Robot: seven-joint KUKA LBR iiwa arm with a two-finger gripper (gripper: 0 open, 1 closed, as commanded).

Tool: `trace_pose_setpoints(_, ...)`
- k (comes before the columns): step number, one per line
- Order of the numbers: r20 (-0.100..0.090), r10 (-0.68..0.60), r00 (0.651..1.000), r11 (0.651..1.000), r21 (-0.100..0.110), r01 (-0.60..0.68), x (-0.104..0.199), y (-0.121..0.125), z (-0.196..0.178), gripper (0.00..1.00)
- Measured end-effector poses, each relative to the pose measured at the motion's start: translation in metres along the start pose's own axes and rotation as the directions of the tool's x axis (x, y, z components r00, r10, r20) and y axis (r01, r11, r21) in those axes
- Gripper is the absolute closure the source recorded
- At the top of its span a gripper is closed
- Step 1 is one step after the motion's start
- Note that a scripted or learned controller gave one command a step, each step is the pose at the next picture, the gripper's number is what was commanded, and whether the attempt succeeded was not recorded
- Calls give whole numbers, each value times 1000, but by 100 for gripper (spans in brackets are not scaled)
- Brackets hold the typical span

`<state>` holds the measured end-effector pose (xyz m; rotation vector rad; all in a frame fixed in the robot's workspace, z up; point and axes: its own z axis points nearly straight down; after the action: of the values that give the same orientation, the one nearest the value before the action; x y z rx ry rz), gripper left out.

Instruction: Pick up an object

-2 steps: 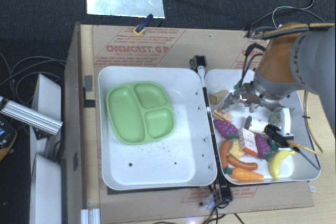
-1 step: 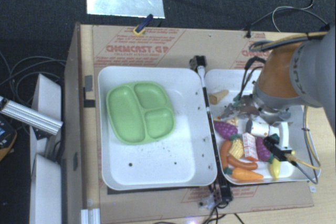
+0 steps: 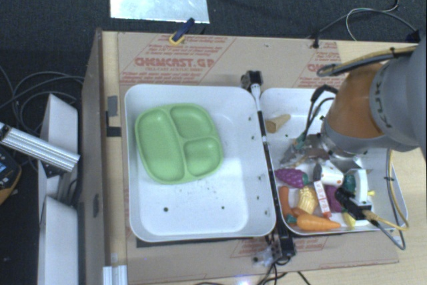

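Small orange toy carrot (image 3: 316,223)

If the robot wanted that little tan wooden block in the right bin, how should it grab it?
The wooden block lies apart from the toy food pile, near the bin's left wall. I'd come straight down from above and pinch it across its narrow width, near the middle; its long sides look straight, and there seems to be room on both.

Red print reading "CHEMCAST GP" stands on the brown paper sheet (image 3: 220,53) that covers the desk, near its far edge, just beyond the left bin. Smaller red lines around it are too small to read. A partial red print at the far right corner is cut off by the arm.
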<state>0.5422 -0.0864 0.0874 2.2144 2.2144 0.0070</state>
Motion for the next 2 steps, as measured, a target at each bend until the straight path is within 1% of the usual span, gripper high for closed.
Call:
trace_pose_setpoints(1,-3,-3,1000,1000,7,3,-9,67,3,0)
trace_pose_setpoints(2,-3,-1,1000,1000,9,1,-14,-8,3,0)
